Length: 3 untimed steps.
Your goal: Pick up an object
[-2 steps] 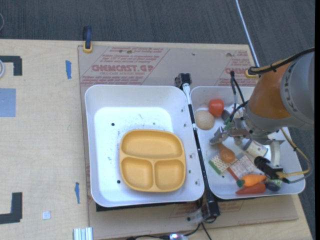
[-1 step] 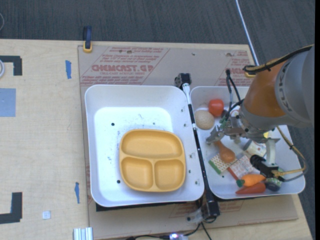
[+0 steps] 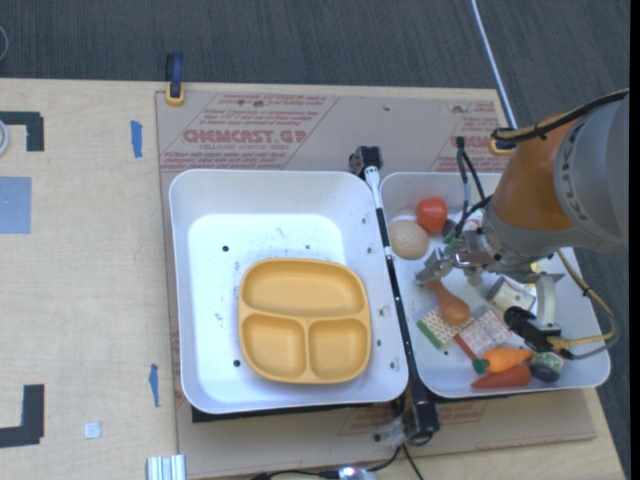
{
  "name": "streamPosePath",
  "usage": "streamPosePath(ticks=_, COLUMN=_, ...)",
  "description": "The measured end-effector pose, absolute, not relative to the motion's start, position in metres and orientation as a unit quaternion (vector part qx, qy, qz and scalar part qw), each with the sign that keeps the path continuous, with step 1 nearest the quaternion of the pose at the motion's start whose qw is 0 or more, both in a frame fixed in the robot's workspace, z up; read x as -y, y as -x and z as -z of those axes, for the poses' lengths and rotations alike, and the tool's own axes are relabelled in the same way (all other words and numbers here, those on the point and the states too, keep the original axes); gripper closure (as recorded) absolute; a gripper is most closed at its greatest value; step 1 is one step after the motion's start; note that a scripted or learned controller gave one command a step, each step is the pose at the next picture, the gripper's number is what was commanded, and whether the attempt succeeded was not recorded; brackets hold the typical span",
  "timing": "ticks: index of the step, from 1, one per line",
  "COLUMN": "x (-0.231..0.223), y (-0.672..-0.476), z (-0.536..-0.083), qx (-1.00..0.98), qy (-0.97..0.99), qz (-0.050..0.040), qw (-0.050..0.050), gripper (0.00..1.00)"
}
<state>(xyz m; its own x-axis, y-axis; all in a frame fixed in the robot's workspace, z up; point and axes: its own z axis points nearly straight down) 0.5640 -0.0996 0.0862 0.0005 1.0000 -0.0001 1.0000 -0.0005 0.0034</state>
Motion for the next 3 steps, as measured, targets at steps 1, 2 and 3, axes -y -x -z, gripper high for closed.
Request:
streamPosePath(ticks=1, x=0.098, y=-0.544, z=-0.087, qx=-0.707, qy=-0.707, qz=-0.0017, qw=0.002, gripper=0.00)
streamPosePath(ticks=2, x=0.092, y=-0.525, z=-0.087, qx=-0.707, qy=-0.707, qz=-0.0021, qw=0.003, gripper=0.00)
streamPosePath(ticks=3, x=0.091, y=-0.526, z=-0.097, qx=-0.707, qy=-0.707, qz=-0.0033, qw=0.004, gripper=1.00)
